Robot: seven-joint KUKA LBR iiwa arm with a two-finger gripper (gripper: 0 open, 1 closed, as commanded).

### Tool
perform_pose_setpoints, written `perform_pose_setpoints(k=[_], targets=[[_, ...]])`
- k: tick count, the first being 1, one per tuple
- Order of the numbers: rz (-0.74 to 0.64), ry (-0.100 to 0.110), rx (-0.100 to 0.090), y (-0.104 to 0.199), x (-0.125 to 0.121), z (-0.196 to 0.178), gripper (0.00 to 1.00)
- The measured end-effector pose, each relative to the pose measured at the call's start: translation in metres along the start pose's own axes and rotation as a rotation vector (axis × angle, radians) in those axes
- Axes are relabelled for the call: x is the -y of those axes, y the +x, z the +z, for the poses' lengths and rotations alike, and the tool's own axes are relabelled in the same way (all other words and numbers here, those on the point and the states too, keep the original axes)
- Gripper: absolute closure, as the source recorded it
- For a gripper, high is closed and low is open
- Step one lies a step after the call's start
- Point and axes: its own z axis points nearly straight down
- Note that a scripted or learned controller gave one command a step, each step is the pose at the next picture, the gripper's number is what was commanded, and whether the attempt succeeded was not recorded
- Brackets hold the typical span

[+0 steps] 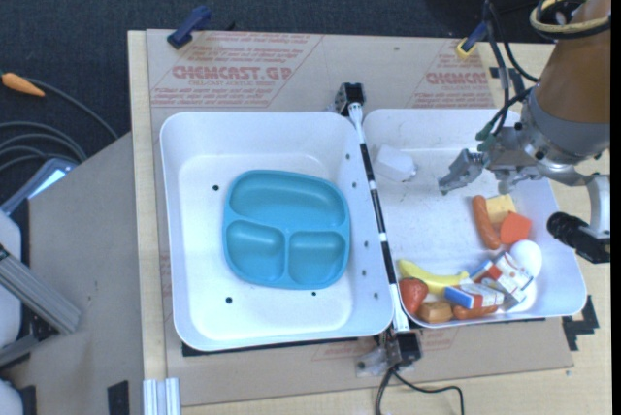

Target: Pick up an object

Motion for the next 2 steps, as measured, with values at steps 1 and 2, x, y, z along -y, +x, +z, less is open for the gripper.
perform_pose_setpoints(k=[1,2], targets=[[0.001,-0.003,0.002,-0.062,-0.049,0.048,0.00],[0.001,-0.001,0.001,-0.102,-0.077,0.148,0.00]])
